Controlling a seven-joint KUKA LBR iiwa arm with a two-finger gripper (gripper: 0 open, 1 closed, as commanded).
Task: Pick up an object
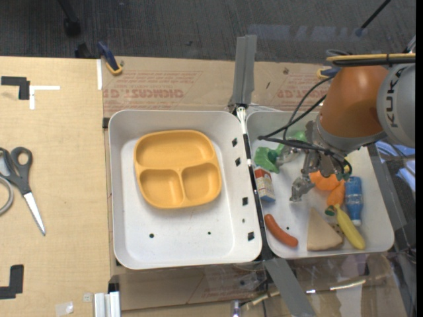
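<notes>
while the arm (360,101) reaches in from the right, its gripper (303,187) hangs low over the middle of the right bin (380,243), with a bare patch of white floor beneath it. i cannot tell how far open the gripper is, and nothing is visible in its grip.

seen from the camera above the bench, the right bin holds all the loose objects. a green item (268,157) lies near the bin's upper left, partly under the black cables (291,134) that run from the wrist. just below it, a small bottle with a red cap (265,185) lies against the left wall. a red sausage (281,230) lies at a slant near the bin's front left. just right of the gripper is an orange piece (326,180), with a carrot-like orange shape (336,194) beside it. a blue bottle (353,198) lies along the right side. a yellow banana (347,226) slants down toward the front right corner, touching a tan wedge (322,233) to its left.

the left bin (132,243) holds 1 yellow divided plate (177,168) with 3 compartments, set toward its back.

on the bench to the far left lie scissors (23,187).
</notes>
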